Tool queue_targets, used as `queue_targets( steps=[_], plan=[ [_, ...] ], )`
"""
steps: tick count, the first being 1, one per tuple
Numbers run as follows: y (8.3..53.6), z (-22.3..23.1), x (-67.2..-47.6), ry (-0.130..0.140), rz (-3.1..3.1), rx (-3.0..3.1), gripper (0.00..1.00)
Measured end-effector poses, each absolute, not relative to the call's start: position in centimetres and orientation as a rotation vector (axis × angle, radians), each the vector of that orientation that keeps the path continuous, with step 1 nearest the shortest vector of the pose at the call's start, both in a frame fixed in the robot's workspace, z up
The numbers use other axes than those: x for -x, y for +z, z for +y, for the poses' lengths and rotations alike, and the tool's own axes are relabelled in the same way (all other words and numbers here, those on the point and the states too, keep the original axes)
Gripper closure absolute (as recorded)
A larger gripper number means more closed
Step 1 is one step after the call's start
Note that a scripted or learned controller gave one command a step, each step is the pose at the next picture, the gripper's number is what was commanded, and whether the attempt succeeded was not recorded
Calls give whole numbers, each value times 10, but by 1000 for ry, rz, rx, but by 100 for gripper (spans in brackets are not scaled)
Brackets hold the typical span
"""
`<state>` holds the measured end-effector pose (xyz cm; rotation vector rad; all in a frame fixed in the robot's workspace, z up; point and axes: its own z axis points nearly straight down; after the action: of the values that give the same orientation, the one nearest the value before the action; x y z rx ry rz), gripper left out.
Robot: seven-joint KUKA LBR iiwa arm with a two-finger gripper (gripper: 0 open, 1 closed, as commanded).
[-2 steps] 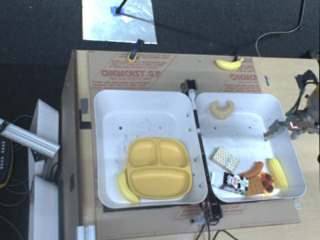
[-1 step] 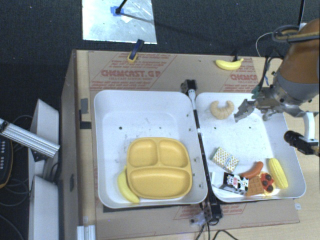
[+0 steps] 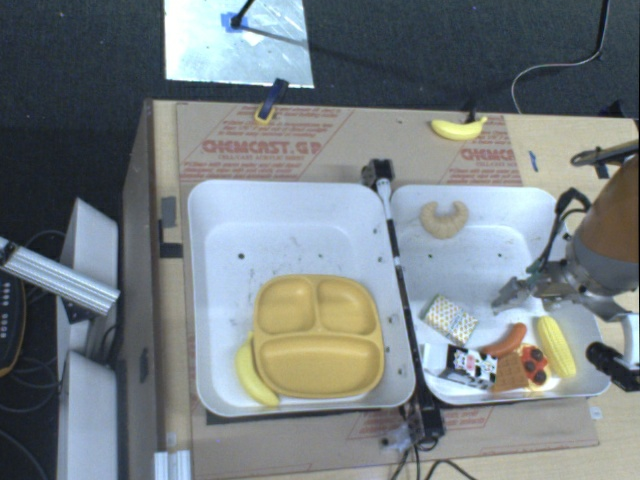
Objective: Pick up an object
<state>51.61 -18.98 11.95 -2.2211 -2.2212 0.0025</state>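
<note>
Camera view shows the pick not yet made: the gripper [image 3: 527, 290] hangs spread and unladen in the right bin [image 3: 500, 226], just far of the sausage [image 3: 503, 339] and corn [image 3: 555, 345], so closing and lifting remain.

Worktop [image 3: 340, 133] is lying under a printed brown cardboard sheet, sitting on dark speckled carpet floor [image 3: 70, 88]. Beyond the worktop's far edge, a shiny grey sheet [image 3: 235, 28] is resting on the carpet. Left of the worktop, a white and metal fixture [image 3: 65, 278] is standing.
</note>
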Motion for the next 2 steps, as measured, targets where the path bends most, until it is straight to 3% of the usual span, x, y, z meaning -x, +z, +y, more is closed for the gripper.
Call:
queue_targets(
  steps=[1,2],
  plan=[
    [182,-129,-592,-6,-2229,2219,0],
    [84,-97,-645,-2,-2227,2217,0]
  ],
)
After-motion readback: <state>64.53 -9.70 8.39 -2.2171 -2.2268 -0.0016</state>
